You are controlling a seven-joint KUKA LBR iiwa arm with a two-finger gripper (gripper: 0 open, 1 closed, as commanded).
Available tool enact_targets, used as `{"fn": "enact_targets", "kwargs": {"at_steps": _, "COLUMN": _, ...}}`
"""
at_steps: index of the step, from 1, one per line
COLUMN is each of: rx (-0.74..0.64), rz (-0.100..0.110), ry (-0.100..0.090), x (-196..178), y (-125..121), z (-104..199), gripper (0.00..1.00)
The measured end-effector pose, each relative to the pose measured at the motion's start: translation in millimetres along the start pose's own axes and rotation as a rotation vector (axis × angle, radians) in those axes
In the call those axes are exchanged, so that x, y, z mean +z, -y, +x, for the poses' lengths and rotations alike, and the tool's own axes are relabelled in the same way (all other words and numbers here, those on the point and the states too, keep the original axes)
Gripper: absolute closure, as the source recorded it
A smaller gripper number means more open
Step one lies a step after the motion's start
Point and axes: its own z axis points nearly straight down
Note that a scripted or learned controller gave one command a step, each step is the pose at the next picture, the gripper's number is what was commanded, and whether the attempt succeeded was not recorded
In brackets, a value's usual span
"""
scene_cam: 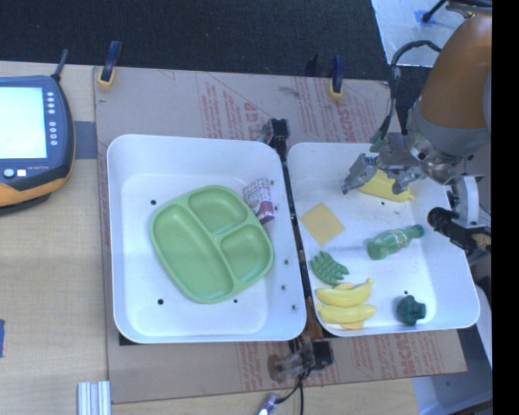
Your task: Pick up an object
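The gripper point(376, 173), in the right bin point(450, 318) at upper right, hovers over a yellow toy point(387, 188); finger state cannot be told. Likely light, rigid plastic; grasp across its narrow width.

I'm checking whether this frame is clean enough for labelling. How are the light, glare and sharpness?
Camera view: even, bright light; the white bins are close to washed out, with soft shadows along their rims. The pendant screen is blown to white. The green divided plate and bananas read clearly; the gripper over a yellow object looks softer.
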Motion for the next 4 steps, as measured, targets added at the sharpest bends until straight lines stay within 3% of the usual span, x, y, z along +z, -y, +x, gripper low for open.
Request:
{"fn": "enact_targets", "kwargs": {"at_steps": 1, "rx": 0.003, "rz": -0.003, "ry": 0.001, "x": -7, "y": -15, "z": -72, "gripper": 0.00}}
{"fn": "enact_targets", "kwargs": {"at_steps": 2, "rx": 0.000, "rz": 0.002, "ry": -0.001, "x": 131, "y": -65, "z": -113, "gripper": 0.00}}
{"fn": "enact_targets", "kwargs": {"at_steps": 3, "rx": -0.003, "rz": 0.000, "ry": 0.000, "x": 118, "y": -67, "z": -114, "gripper": 1.00}}
{"fn": "enact_targets", "kwargs": {"at_steps": 4, "rx": 0.001, "rz": -0.005, "ry": 0.000, "x": 56, "y": -67, "z": -58, "gripper": 1.00}}
